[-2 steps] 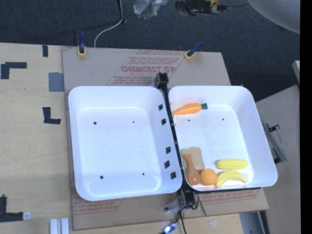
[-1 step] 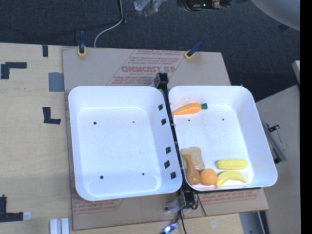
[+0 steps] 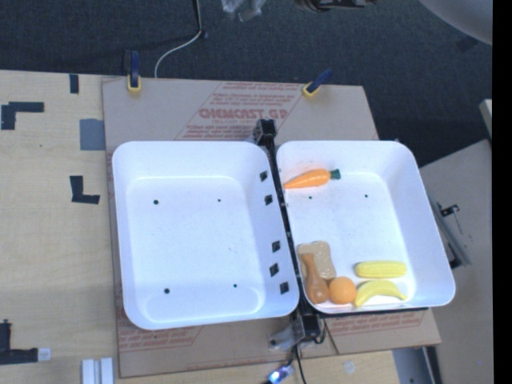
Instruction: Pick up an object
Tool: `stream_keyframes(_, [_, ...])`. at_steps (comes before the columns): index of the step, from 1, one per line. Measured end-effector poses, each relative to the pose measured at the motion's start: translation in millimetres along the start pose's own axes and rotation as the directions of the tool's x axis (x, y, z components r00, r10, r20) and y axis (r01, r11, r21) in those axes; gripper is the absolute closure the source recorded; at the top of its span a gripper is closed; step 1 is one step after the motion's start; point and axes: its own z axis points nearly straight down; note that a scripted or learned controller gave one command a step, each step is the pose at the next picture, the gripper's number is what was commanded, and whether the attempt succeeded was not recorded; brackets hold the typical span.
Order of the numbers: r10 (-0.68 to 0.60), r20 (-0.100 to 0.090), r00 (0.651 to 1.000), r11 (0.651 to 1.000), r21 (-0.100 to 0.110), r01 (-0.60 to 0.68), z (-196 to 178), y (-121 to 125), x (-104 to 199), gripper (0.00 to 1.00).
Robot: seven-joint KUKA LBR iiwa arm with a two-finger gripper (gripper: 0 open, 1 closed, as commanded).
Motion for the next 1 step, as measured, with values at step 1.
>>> stream_keyframes(1, [-0.002,0.001,1.000,1.000,0.001,0.002,-9.5,0.0,0.8,1.00])
